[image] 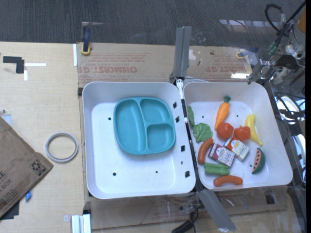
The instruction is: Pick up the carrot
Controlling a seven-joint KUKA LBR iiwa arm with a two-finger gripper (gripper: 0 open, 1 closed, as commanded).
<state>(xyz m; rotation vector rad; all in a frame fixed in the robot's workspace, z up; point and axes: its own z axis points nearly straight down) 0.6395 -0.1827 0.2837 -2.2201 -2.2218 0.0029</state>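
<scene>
Left bin [95,144], holding a teal divided plate [145,125] at centre, bare white floor along every wall. Right bin [270,106], crowded in its lower half, open room toward the far wall. Gripper [260,73] at the far right corner, over the rim; cannot tell about the fingers. Carrot [222,112], slanted, green top toward the far wall, tip touching a tomato [224,129], banana [252,128] just beside.

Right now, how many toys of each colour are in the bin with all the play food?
Orange: 3, the carrot and two sausages
Red: 2, tomatoes
Green: 3, leafy piece, pod, long piece
Yellow: 1, banana
Boxes: 2
Watermelon slice: 1
Total: 12
</scene>
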